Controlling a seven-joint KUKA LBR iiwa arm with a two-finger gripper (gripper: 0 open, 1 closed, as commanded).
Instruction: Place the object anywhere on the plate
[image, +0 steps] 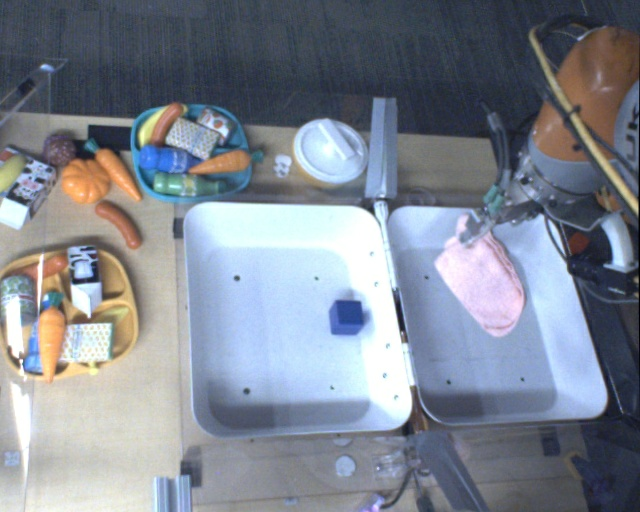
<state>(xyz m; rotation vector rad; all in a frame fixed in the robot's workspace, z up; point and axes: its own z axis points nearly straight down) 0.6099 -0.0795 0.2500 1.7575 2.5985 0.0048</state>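
Arm (585, 110) cut off at right edge, pincer (488, 222) fingertips blurred (grip on pink plate (482, 283) unclear)

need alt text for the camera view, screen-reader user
Seen from above, the arm's hand sits at the upper edge of a pink plate lying in the right white bin. A small blue cube lies alone in the left white bin; toy food sits on the bench to the left.
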